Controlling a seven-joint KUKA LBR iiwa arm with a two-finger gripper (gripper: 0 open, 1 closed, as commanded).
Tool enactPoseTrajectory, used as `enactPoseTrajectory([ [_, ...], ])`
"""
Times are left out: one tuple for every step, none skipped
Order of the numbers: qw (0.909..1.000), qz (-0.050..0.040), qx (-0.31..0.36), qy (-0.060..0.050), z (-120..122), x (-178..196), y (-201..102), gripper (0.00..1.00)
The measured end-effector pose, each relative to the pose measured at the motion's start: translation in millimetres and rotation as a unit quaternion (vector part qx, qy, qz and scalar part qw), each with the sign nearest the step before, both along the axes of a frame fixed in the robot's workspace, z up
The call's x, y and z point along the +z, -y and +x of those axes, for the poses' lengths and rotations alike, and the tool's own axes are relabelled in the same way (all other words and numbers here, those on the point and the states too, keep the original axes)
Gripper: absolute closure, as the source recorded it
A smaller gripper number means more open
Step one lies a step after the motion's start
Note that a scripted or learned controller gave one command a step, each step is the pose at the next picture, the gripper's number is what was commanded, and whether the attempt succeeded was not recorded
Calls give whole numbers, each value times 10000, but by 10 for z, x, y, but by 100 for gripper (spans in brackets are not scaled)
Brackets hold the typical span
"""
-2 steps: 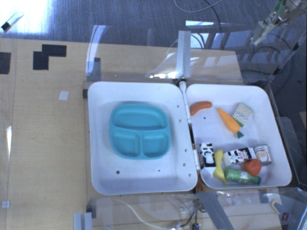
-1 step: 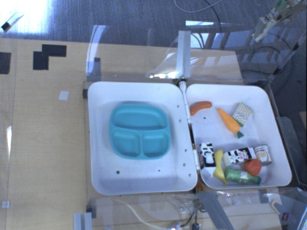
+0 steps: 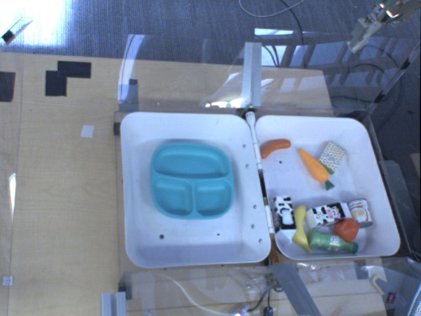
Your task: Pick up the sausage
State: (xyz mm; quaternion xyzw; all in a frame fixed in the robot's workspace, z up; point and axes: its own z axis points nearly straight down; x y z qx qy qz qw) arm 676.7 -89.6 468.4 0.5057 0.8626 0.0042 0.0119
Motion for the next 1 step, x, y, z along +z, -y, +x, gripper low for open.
enactPoseTrajectory([
  [10000, -6, 25, 25, 21, 104, -14, 100],
])
